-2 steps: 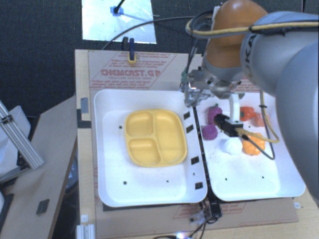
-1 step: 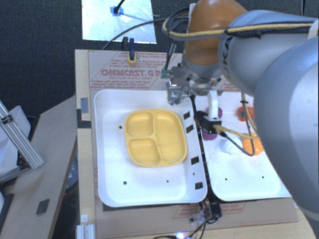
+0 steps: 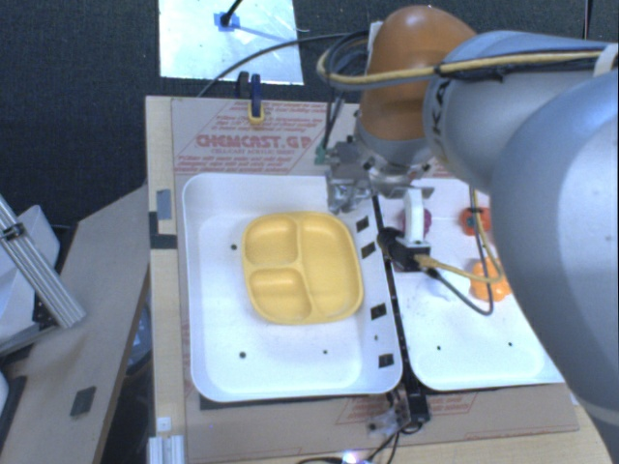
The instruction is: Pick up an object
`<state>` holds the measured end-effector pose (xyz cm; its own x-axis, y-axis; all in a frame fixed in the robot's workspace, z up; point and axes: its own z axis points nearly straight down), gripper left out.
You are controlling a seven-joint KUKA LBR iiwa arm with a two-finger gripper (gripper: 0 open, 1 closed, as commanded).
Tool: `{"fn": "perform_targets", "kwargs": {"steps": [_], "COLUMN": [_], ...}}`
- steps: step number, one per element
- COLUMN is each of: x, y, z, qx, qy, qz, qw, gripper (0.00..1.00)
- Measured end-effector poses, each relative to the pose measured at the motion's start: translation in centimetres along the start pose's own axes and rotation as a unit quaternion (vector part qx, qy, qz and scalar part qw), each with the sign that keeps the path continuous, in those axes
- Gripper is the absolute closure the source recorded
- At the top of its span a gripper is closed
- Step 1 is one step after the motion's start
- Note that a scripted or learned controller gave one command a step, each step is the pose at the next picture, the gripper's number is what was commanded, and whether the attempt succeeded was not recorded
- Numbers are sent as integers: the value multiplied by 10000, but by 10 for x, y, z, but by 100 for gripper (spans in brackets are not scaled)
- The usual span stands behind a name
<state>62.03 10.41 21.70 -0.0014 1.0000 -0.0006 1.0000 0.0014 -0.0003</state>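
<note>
Yellow three-section plate sits mid left bin; jaws over that bin's far right corner, can't tell if apart.

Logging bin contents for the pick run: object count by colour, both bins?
Yellow: 1, yellow three-compartment plastic plate, left bin.
Orange: 2, small orange pieces, right bin, partly behind the arm.
Pink: 1, small pink piece, right bin.
Total: 4.

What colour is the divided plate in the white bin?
Plain pale yellow; the divided plate lies in the white bin, best seen in the camera view.
</note>
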Motion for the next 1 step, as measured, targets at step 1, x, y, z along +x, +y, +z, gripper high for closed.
{"fn": "perform_targets", "kwargs": {"steps": [1], "x": [0], "y": [0], "z": [-1], "qx": [-7], "qy": [1], "qz": [-2], "qw": [10000], "gripper": [0]}}
